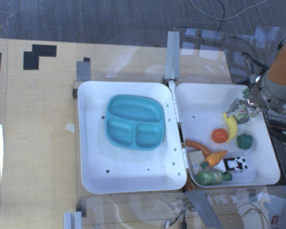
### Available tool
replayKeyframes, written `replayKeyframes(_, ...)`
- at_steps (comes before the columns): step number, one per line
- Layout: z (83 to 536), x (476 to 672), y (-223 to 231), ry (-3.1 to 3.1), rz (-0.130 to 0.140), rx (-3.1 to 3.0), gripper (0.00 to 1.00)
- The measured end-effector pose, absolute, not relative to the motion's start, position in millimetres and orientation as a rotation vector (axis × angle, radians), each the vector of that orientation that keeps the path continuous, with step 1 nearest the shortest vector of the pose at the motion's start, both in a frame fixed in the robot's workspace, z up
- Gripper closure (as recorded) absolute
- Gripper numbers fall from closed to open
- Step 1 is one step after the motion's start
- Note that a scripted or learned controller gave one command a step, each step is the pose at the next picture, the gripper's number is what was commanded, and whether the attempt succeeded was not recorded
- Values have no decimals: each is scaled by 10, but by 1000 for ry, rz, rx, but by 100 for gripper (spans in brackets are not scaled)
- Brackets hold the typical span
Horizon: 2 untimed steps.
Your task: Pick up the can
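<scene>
The can (241,115), small and greyish with a green label, lies in the right bin (271,175) near its far right side, just beside the top end of a yellow banana (231,126). My gripper (244,106) reaches in from the right and sits directly over the can, touching it or very close to it. Part of the can is hidden by the gripper.
The right bin also holds a red-orange tomato (219,135), a green pepper (245,140), a carrot (215,157), a sausage (197,146), a green bottle (210,177) and a black-and-white carton (236,164). In the left bin (93,175) lies a blue divided plate (134,121).
</scene>
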<state>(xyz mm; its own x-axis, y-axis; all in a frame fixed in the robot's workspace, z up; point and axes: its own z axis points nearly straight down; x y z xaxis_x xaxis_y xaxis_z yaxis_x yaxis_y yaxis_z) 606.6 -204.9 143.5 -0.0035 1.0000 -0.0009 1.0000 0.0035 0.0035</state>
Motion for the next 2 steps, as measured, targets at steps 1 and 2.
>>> replayKeyframes(1, 875, 6326, -2019, 2197, 7, 2235, 0)
replayKeyframes(2, 1017, 6355, -2016, 2198, 12, 2223, 100)
